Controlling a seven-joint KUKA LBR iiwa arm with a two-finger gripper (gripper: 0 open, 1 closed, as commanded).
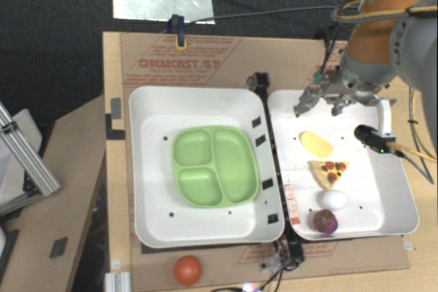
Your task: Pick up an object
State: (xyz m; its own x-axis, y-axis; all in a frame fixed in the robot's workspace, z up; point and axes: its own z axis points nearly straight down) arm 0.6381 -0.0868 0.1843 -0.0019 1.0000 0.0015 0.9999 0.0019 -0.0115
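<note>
I see the green three-compartment plastic tray (215, 166) lying in the left white bin (147, 147); right of that tray, the right white bin (393, 198) holds the yellow oval piece (316, 143), toy pizza slice (329, 173), white egg (334, 200) and purple ball (325, 221).

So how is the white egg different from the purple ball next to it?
The smooth white egg is pale and shiny, while the round purple ball is dark with a mottled look. The egg lies further from the right bin's front wall, just below the pizza slice toy; the ball sits nearer that wall. Both are small, rounded, and lie close together in the right bin.
</note>
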